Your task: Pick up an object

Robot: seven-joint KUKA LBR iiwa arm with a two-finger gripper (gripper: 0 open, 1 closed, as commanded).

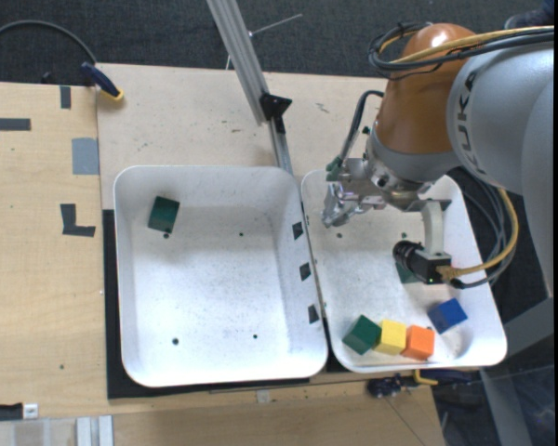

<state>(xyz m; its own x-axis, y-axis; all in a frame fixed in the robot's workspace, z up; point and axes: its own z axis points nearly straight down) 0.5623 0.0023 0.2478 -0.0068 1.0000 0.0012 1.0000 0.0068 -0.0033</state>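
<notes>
While the arm [474,91] reaches in from the right, its gripper [338,210] hangs over the upper left part of the right bin [474,240], close to the wall shared with the left bin [130,277]. Jaws point down toward the speckled bin floor; no object sits between them. Whether they stand wide or narrow: cannot tell, the fingers blur together at this angle.

Right bin contents, all along the lower edge: dark green block [361,334], yellow block [391,335] and orange block [419,342], set in a row and touching or nearly so. Blue block [447,315] lies just up and right of the orange one, apart from the row. All four are well apart from the gripper.

Left bin: one green block [164,214] near the upper left corner, alone.

Both bins rest on the wooden worktop [37,277]. A slanted metal rail [237,40] crosses the top of the view.
</notes>
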